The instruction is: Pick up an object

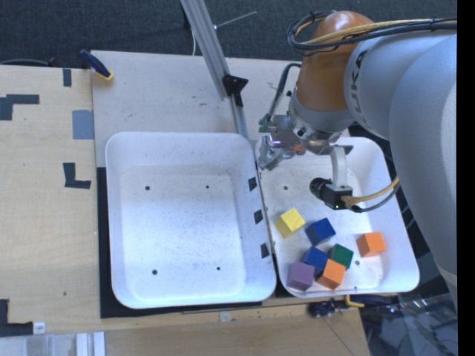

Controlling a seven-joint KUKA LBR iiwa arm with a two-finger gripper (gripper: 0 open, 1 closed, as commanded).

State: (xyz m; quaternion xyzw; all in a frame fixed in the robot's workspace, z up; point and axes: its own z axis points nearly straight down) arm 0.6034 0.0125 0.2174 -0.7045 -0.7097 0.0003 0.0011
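Below, pale tabletop (44, 191) on dark carpet, carrying two white bins. Right bin (397, 273): yellow cube (291, 221), two blue cubes (320, 231), green, purple (300, 275) and two orange blocks (370, 243), clustered at near end. Pincer (269, 154) over that bin's far left corner, well apart from cubes; spread or pressed together, cannot tell. Metal rail (211, 47) beyond that bin.

Both white bins (178, 221) look like smooth, faintly speckled plastic. The bench (44, 162) is pale, matt wood. The arm's orange band (326, 58) shines glossy; the slanted pole (208, 35) looks like brushed metal.
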